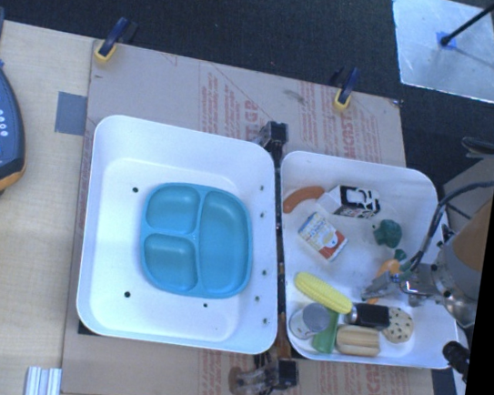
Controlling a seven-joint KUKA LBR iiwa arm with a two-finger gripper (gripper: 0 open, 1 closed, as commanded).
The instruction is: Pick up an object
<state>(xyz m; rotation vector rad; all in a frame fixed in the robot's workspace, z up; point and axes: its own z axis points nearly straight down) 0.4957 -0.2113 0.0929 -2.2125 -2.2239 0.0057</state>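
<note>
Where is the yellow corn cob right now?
The corn cob lies in the right bin, toward its front left, just above the grey round lid and below the small milk carton.

Smooth plastic over matt board and pale wood

Both white bins [97, 216] are looking like smooth, faintly glossy plastic; the blue tray [196, 240], well left of the tool [392, 283], is showing a satin sheen, and the counter [5, 276] is appearing as matt wood.

Light was even and fairly bright, slightly blue-tinted. White bins [97, 216] were near blown out, soft shadows under their rims. Glare patch on the floor [449, 43] top right (hard-edged). Overall frame was soft, small items lacked detail.
</note>
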